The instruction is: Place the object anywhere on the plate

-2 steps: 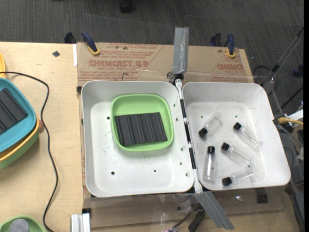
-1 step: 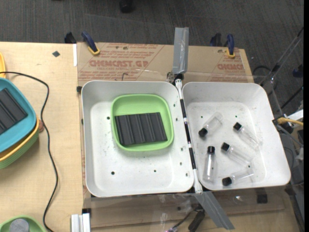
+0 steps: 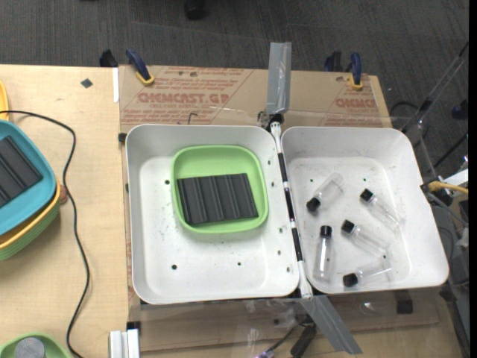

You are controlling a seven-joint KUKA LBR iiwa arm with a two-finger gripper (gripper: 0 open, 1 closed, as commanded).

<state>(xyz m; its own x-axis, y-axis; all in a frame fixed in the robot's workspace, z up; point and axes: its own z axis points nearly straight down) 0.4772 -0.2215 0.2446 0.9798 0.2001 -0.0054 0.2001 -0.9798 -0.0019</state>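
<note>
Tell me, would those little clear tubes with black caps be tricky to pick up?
Probably. The vials are round and lie on their sides in the right bin, so a nudge would likely roll them. Their clear walls look smooth, perhaps slippery. They seem empty, so likely light, and possibly fragile if glass.

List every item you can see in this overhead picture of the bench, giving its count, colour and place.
Shallow white plastic bins: 2, white, side by side on the bench; left bin, right bin.
Square green plastic plate: 1, green, upper middle of the left bin.
Ribbed dark grey mat: 1, dark grey, lying on the plate.
Clear plastic vials with black caps: 5, clear and black, scattered in the right bin, for example and.
Brown cardboard sheet: 1, brown, under and behind the bins.
Blue and yellow clamps: 2, on the cardboard's far edge.
Stacked trays: teal on top, left edge.
Black cable: 1, black, on the wooden benchtop at left.
</note>
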